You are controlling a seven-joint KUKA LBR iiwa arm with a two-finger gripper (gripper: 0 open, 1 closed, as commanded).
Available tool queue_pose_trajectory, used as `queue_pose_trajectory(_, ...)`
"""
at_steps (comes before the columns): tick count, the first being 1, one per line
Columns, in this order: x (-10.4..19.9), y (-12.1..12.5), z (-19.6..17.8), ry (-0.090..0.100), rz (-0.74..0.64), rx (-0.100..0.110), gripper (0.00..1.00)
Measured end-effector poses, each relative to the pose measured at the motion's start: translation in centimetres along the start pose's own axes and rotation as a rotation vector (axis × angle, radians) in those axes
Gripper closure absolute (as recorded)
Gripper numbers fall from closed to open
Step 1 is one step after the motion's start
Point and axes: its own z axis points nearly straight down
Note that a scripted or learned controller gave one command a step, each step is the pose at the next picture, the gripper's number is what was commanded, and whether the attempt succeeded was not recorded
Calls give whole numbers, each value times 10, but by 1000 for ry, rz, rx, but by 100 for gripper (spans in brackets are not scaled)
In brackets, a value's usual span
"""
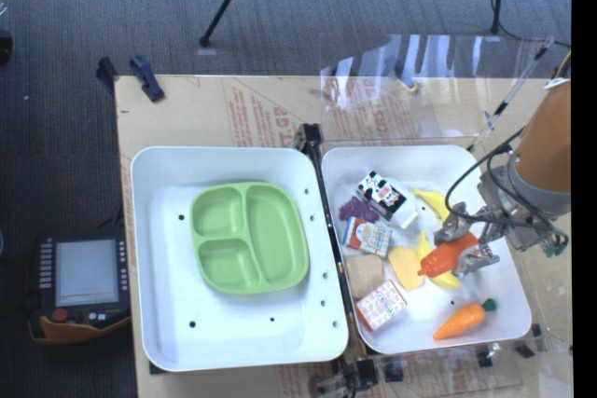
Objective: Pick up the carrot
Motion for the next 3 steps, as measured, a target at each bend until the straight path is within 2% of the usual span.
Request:
queue_pose_trajectory(1, -35, 1, 5, -1, 402, 1, 100)
queue_pose_trajectory(2, -46, 66, 80, -8, 502, 2, 100)
queue_pose_trajectory(3, -3, 112, -11, -7, 596, 2, 100)
